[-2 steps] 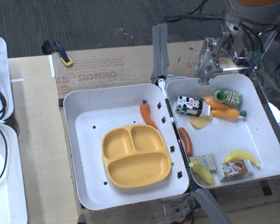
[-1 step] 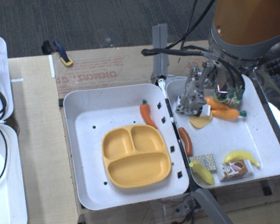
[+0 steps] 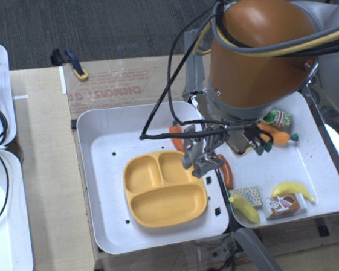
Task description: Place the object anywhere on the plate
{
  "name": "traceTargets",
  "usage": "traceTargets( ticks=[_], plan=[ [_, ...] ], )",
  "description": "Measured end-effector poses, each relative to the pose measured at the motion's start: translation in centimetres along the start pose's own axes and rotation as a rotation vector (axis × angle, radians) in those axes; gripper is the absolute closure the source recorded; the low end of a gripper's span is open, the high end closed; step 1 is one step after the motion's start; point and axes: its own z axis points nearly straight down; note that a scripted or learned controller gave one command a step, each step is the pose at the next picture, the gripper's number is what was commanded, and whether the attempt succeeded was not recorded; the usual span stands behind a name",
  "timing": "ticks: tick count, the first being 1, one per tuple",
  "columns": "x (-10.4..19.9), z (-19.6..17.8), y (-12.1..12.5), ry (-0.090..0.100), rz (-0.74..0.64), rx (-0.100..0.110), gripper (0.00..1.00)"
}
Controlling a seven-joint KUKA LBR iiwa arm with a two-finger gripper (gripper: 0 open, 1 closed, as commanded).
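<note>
A yellow three-part plate (image 3: 164,193) lies in the left white bin (image 3: 102,188). My gripper (image 3: 198,162) hangs over the plate's right rim, under the big orange wrist band. A red sausage (image 3: 224,171) lies just right of the gripper, on the wall between the two bins. An orange-red object (image 3: 175,138) peeks out behind the gripper near the bin's back wall, mostly hidden. I see nothing lying on the plate.
The right bin (image 3: 324,163) holds a carrot (image 3: 277,136), a green packet (image 3: 278,117), a banana (image 3: 292,190), a yellow fruit (image 3: 245,209), a small patterned box (image 3: 248,196) and a brown carton (image 3: 284,206). Black cables loop from the arm over the left bin's back.
</note>
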Motion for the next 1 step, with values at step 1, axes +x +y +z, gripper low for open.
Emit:
traceTargets(
  ticks=[1],
  plan=[
    [-3.37, 12.66, -1.24, 0.001, -0.01, 0.0, 1.0]
  ],
)
